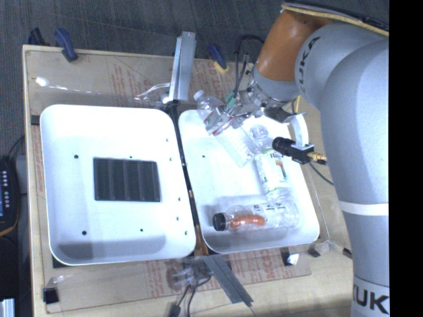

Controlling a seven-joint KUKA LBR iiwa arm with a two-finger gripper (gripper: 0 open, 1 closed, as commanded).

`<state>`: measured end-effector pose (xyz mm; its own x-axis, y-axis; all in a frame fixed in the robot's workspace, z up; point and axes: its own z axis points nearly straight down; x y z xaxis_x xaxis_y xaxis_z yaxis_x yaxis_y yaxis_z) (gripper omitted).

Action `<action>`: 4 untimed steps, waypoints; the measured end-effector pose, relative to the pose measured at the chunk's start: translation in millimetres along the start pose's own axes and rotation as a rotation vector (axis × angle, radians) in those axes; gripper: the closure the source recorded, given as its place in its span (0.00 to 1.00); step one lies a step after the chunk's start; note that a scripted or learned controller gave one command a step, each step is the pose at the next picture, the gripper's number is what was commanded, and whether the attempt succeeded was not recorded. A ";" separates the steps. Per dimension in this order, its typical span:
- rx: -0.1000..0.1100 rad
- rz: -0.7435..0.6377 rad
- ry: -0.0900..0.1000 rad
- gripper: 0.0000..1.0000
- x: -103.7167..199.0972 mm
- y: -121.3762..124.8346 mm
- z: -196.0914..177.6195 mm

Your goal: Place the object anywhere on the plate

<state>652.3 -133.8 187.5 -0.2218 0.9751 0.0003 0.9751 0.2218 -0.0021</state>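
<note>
Blue clamps on bench's top edge, metal bracket btwn bins at back

The grey arm bears "KUKA" lettering near its orange band and again at its base (both partly cut off). Red print on the bench is too faint to read.

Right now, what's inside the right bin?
Right bin holds two clear plastic bottles: one lying along the near wall, another by the right wall. The gripper covers its far corner.
</note>
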 end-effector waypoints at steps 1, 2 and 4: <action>0.004 0.257 0.001 1.00 -23.1 -12.0 39.9; 0.000 0.308 0.001 1.00 42.9 -56.0 -66.7; 0.003 0.165 0.001 1.00 136.6 -95.0 -59.2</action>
<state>529.5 -21.6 246.9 -0.0588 0.9983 0.0006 0.9983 0.0588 -0.0048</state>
